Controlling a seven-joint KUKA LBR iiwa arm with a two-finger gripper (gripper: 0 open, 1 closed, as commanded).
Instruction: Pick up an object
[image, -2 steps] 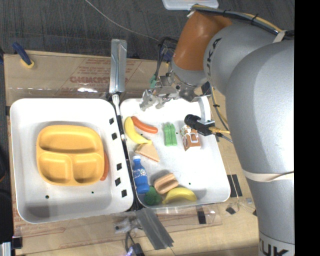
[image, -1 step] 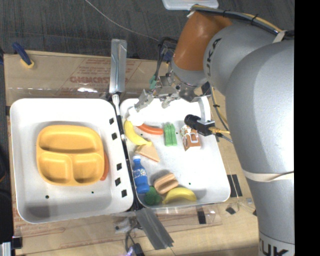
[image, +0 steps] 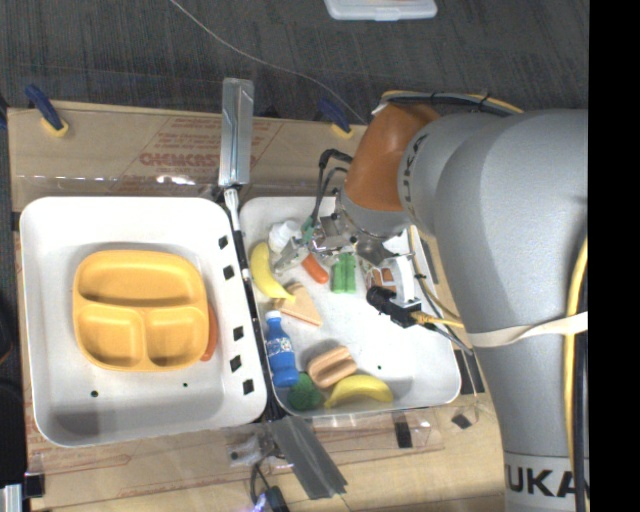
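1. My grey arm with the orange band reaches in from the right, over the right-hand shallow white bin; the wrist covers that bin's upper right corner.
2. My two-finger gripper is low in the upper part of that bin; cables and wrist hardware clutter it, so I cannot tell if my fingers are spread or closed, or whether anything sits between them.
3. Just beside the gripper: a small orange carrot-like piece and a green rectangular block; a crumpled white-grey item lies just to its left; contact with any of these is unclear.
4. Along the bin's left wall: a yellow plastic banana; below it a tan wedge-shaped slice; then a blue plastic bottle with a white cap.
5. Near the bottom edge: a toy hot dog in a bun, a second yellow banana and a dark green lump, packed close together.
6. The left-hand shallow white bin holds a yellow three-compartment plastic tray, well apart from my gripper.
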